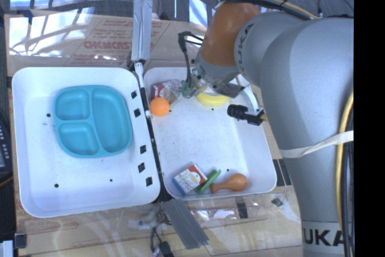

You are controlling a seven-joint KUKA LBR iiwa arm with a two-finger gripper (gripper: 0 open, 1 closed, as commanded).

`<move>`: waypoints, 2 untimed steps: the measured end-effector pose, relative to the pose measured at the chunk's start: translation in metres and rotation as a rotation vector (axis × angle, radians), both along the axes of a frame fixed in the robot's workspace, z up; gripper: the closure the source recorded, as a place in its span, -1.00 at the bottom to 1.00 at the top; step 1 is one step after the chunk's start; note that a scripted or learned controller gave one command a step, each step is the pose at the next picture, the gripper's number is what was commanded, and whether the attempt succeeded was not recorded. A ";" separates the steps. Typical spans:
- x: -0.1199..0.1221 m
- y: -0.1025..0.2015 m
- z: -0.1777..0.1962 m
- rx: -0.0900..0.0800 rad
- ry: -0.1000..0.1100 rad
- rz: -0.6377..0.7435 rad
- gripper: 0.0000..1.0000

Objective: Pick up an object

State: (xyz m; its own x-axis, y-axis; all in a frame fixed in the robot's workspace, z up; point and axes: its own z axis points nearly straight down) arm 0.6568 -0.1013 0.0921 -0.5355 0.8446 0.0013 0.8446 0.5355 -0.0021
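Step in hand, by judgement: the descent onto a target at the far end of the right bin (255,147). The gripper (187,91) sits low there, just beside a small wrapped packet (163,91) and a yellow object (212,99); whether it is released or clenched cannot be told. Next move calls for a confirmed closure on one item, then a straight lift.

Right bin also holds an orange ball (159,106) at its left wall, and near the front a small carton (189,179), a green stick (209,180) and a tan gourd-shaped toy (230,183). Left bin (30,147) holds a blue divided tray (93,120).
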 end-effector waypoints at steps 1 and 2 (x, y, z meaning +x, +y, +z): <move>0.000 -0.034 0.025 -0.002 -0.003 -0.228 -1.00; 0.001 -0.102 0.001 -0.001 -0.005 -0.034 -1.00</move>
State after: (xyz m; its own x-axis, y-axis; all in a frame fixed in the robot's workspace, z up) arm 0.6576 -0.2035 0.0931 -0.5066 0.8622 -0.0022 0.8622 0.5066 0.0011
